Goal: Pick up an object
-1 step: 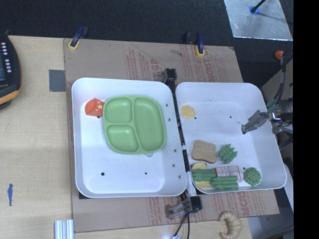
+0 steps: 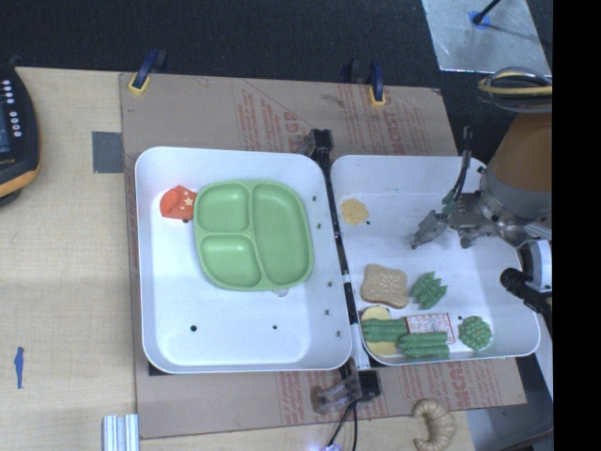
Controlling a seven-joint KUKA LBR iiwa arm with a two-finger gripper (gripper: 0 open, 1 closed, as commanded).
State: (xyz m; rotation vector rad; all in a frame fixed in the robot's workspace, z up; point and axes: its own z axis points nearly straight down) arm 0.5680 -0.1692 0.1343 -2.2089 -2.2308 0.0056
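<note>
In the right bin [image 2: 394, 172] lie a small yellow round piece [image 2: 354, 211], a tan bread slice [image 2: 384, 286], a green leafy piece [image 2: 429, 289], green bean pods [image 2: 406, 337] on a yellow piece, a red-and-white card [image 2: 429, 324] and a round green piece [image 2: 474, 332]. My gripper [image 2: 441, 237] hangs over the bin's upper right part, above bare white floor. Its fingers are spread open with nothing between them. The leafy piece lies just below it, apart from the fingertips.
The left bin [image 2: 169, 346] holds a green divided plate [image 2: 254, 234] and a red piece [image 2: 177, 203] at the plate's left. A black pendant [image 2: 11, 130] lies at the bench's far left. Blue clamps [image 2: 376, 81] pin the cardboard's far edge. A tan curled item [image 2: 435, 424] lies in front of the bins.
</note>
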